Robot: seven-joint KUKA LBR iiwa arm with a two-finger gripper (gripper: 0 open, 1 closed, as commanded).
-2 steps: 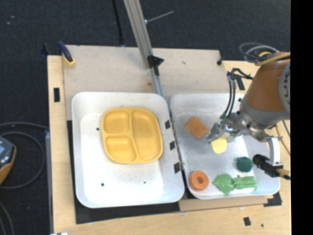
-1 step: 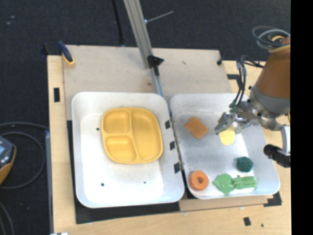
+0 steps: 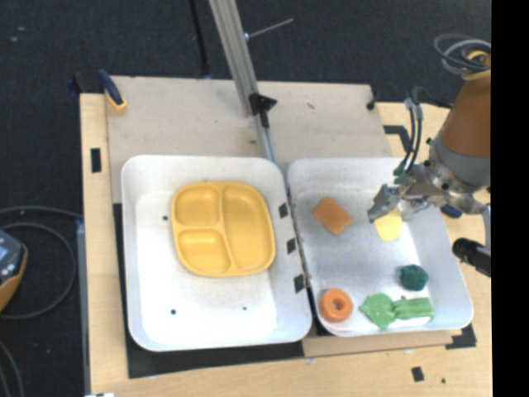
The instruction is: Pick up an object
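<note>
Fingers [image 3: 387,209] of my gripper hover just above the small pale-yellow rounded object [image 3: 389,227] in the right white bin [image 3: 355,176]; apart or together, I cannot tell. It looks light and smooth, so I'd pinch across its middle.

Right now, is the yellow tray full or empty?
Empty. The yellow tray in the left bin shows bare yellow in all three compartments, nothing lying inside.

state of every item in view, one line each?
Gripper: low over the right bin, right above the yellow piece.
Yellow piece: in the right bin.
Orange block: lying free.
Orange ring: flat, hole up.
Green toy: lying flat.
Dark green ball: resting free.
Yellow tray: upright in the left bin.
</note>
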